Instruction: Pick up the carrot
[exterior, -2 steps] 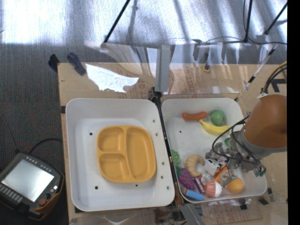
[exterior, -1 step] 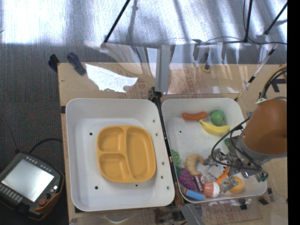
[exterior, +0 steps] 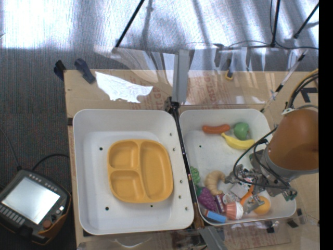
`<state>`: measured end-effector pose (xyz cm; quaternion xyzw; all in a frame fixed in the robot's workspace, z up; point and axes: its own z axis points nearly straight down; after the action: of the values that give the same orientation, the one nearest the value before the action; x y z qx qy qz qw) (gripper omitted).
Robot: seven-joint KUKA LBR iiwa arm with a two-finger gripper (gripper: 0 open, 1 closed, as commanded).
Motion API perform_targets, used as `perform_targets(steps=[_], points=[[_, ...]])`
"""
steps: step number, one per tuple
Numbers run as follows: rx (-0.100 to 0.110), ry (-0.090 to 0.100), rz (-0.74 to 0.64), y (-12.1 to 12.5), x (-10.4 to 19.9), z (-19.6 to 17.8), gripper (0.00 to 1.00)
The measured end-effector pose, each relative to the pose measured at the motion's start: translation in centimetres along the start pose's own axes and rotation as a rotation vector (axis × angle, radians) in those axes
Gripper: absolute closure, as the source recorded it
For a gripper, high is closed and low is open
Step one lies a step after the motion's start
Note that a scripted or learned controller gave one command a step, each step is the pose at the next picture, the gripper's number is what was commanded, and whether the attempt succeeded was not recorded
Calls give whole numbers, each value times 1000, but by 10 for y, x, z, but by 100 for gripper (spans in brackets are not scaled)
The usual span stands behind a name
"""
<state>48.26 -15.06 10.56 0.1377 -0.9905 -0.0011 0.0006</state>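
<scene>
A slim orange piece that looks like the carrot (exterior: 246, 195) lies low in the right bin (exterior: 208, 116), partly covered by the gripper. My gripper (exterior: 251, 189) hangs directly over it at the bin's front right, below the orange-banded wrist (exterior: 294, 139), with cables around it. The wrist and cables hide how the gripper meets the carrot. A red-orange sausage-shaped piece (exterior: 216, 129) lies at the back of the same bin.
The right bin also holds a green fruit (exterior: 241, 129), banana (exterior: 238, 141), croissant (exterior: 214, 181), purple grapes (exterior: 207, 198), a pink cupcake (exterior: 234, 210) and an orange ball (exterior: 263, 206). A yellow divided plate (exterior: 139, 170) sits in the left bin (exterior: 88, 139).
</scene>
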Motion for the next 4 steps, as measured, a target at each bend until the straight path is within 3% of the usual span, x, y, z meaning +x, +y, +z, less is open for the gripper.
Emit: perform_targets(steps=[1,2,3,4], points=[[0,-2,-113,-46,10,19,0],[1,-4,-148,-57,10,18,0],[0,-2,-328,-56,13,18,0],[-1,-4,-294,-57,13,17,0]])
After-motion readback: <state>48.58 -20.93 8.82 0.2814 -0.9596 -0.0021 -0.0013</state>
